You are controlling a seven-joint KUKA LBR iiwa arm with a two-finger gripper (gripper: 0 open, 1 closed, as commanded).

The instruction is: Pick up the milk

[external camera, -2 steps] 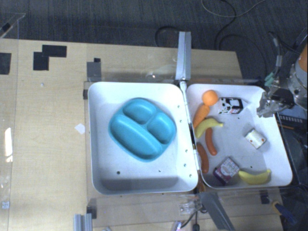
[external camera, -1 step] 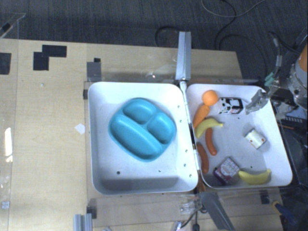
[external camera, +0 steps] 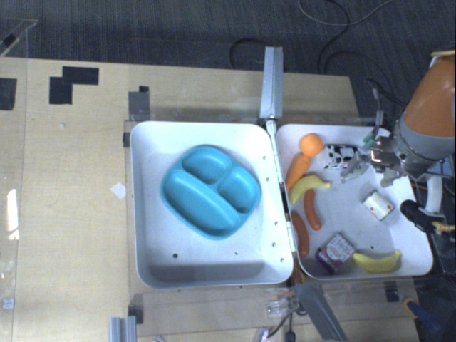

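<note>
The milk (external camera: 338,155) is a small carton with black-and-white cow patches, lying near the back wall of the right bin (external camera: 420,262), just right of an orange. My gripper (external camera: 373,164) hangs low over the back right part of that bin, close to the carton's right end. The grey wrist and the orange band (external camera: 433,98) rise behind it at the right edge. I cannot tell whether it touches the carton.
The right bin also holds an orange (external camera: 311,144), a carrot (external camera: 296,169), a banana (external camera: 308,186), two sausages (external camera: 312,209), a purple packet (external camera: 335,251), another banana (external camera: 376,261) and a small white box (external camera: 377,205). A blue divided plate (external camera: 210,189) lies in the left bin.
</note>
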